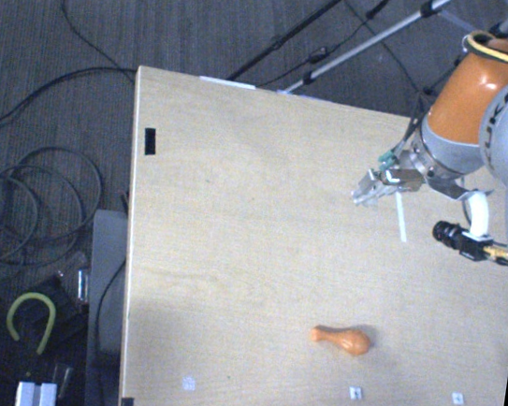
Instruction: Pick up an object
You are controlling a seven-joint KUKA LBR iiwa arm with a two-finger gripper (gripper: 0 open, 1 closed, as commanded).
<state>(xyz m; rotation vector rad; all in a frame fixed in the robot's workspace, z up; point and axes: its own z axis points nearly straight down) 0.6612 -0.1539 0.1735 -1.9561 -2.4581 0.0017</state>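
A small orange object (343, 339), shaped like a gourd with a thin neck pointing left, lies on the pale wooden bench top (248, 244) toward the front right. My gripper (372, 189) hangs over the bench's back right part, well above and behind the orange object and apart from it. Nothing is visibly held in it. The grey arm with its orange band (469, 92) reaches in from the upper right.
A black tape mark (150, 141) sits near the bench's back left edge. Small white and black markers (356, 392) dot the front right. Cables and tools (35, 212) lie on the floor left of the bench. A black fitting (457, 237) sticks out from the arm.
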